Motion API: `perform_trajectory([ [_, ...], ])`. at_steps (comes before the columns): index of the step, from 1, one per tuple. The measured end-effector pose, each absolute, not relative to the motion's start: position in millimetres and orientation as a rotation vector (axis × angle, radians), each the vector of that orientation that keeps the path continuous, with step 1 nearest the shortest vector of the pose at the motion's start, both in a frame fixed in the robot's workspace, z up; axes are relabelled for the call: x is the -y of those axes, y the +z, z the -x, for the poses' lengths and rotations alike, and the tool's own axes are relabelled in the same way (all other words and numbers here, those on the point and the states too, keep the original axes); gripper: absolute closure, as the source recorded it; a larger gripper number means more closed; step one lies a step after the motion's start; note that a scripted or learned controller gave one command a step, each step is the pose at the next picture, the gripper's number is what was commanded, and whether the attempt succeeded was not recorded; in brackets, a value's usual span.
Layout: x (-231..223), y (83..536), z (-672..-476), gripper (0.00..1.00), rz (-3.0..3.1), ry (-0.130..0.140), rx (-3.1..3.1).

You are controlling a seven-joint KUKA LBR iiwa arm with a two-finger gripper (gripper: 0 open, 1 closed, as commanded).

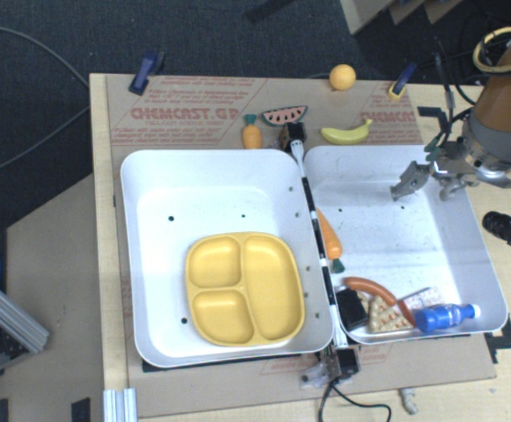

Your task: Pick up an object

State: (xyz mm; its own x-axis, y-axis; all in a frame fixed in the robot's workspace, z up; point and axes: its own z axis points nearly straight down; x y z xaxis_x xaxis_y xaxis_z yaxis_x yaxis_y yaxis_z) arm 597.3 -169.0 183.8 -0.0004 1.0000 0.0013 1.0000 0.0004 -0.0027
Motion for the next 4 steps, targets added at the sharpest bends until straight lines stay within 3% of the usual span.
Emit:
perform_trajectory([
  [1, 147, 84, -624.6, 0.0, 2.22, 0.0, 2.222],
  [2, 217, 86, -658.3, 0.0, 2.211, -0.006, 2.218],
  [3, 184, 85, -606.1, 0.0, 2.22, 0.0, 2.221],
  [4, 215, 85, -666.5, 0.0, 2.208, -0.002, 2.214],
])
